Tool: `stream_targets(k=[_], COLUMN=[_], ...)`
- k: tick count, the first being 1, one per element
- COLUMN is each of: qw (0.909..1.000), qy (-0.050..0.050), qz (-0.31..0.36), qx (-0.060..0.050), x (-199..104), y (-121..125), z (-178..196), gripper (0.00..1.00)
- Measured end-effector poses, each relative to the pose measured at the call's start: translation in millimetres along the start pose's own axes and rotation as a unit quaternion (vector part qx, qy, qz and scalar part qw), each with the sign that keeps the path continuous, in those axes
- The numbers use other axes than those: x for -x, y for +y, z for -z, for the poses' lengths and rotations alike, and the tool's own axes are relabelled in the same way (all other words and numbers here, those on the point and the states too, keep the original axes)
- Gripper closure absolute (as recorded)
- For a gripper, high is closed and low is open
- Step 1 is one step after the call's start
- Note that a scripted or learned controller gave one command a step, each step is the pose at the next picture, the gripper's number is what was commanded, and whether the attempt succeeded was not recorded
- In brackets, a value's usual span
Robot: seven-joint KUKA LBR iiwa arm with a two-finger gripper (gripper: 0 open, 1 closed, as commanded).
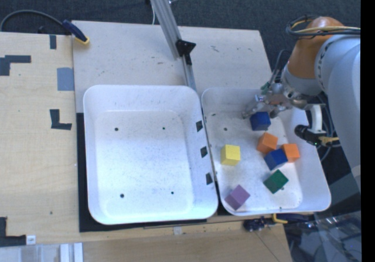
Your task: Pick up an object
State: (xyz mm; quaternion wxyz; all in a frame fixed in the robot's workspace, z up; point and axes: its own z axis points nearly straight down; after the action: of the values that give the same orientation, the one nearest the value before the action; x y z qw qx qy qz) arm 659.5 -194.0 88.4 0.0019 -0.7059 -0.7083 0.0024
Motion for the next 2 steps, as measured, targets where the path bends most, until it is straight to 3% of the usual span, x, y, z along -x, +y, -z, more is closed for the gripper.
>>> stream_targets(k=[1, 2], qw=[1.0, 1.0], qy=[0.0, 0.0], qz=[0.001, -0.001], qx=[0.003, 0.005], x=[-1, 1], y=[2, 0], z=[14, 57], gripper=[1.0, 1.0])
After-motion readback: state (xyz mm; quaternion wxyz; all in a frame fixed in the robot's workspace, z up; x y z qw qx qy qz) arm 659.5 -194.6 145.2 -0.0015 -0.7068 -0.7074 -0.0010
